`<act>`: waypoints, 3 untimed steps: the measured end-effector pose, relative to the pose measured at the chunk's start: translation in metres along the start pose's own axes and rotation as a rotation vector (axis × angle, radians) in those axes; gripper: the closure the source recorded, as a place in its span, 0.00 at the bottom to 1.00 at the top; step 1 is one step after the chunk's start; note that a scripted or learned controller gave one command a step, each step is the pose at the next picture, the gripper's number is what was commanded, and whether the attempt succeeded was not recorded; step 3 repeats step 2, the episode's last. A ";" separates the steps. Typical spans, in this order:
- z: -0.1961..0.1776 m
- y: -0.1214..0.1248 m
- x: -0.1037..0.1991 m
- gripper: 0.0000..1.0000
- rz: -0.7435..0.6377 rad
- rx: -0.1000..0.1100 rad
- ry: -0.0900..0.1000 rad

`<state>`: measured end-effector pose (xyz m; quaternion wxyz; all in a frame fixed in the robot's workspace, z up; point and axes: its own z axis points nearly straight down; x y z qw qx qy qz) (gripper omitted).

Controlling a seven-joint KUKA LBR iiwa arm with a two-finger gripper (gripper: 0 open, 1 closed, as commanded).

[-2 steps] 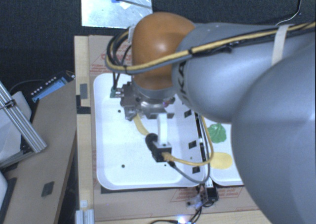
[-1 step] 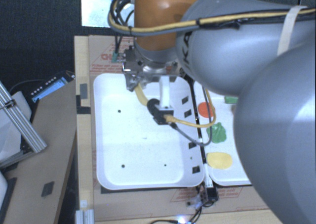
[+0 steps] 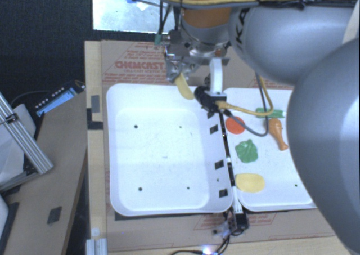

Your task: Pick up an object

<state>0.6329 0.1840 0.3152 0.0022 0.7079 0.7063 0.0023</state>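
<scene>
Camera view
Landmark: the black divider (image 3: 225, 147), the clip-studded strip where the two white bins meet, is taken as reference for all places.
Gripper: the gripper (image 3: 181, 79) is seen to the left of the divider's far end, above the far right corner of the left bin (image 3: 157, 152).
Hand state: a pale yellow banana-shaped object (image 3: 184, 88) is seen hanging at the fingertips, so it is judged to be pinched there; the fingers themselves are too blurred for the closure to be confirmed.
Task's thing: the yellow piece is placed just left of the divider's far end, seemingly raised off the bin floor.
Other objects: right of the divider, in the right bin (image 3: 281, 197), a red round piece (image 3: 235, 125) is found closest to it, a green leafy piece (image 3: 246, 151) just beyond, a yellow lemon-like piece (image 3: 250, 182) toward the near end, and an orange carrot (image 3: 277, 132) farther right.
Step in hand: the lift is judged to be under way.
How it is done well: the grip should be kept firm and the rise kept straight and slow, since only the object's upper end appears to be caught.
Risk: a swing or a knock against the divider could shake the piece loose.
</scene>
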 end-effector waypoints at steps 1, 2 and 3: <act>-0.057 0.037 0.053 1.00 -0.010 -0.004 0.004; -0.040 0.027 -0.036 1.00 0.004 0.006 -0.002; -0.040 0.027 -0.036 1.00 0.004 0.006 -0.002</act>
